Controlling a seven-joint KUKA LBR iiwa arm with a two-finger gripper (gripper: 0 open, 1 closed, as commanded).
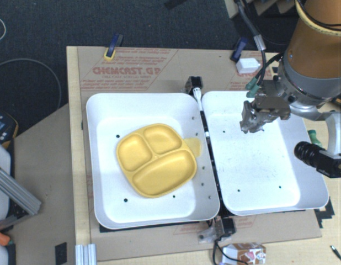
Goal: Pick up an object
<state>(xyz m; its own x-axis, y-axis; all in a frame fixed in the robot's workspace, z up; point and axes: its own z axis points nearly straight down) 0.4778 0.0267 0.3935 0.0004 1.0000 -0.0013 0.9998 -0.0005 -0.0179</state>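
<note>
— Two white bins sit side by side on the bench, and the gripper [251, 123] hangs above the right bin [281, 170], near its far-left corner. What step is this?

— By the look of it, the approach has not begun. Nothing is between the fingers; the gripper carries no load. How far apart the fingers stand I cannot tell, since the wrist and its cables cover them from this angle.

— And the thing to pick up?

— One yellow plate [155, 160], split into three compartments, lies in the left bin [104, 120]. From the gripper it is well off to the left and nearer the camera, across the two touching rims where the bins meet. A small yellow tab pokes out from under the plate's edge on the side facing the gripper.

— So what does the next move call for?

— My judgement: a sideways carry over the shared rims, high enough to clear them, then a descent onto the plate. The plate is broad and shallow, so the fingers would likely need a raised edge or one of the dividing ridges to close on; a flat press onto a compartment floor would probably find no purchase.

— Anything beneath the gripper now?

— Bare white floor of the right bin, with a few dark specks.
</note>
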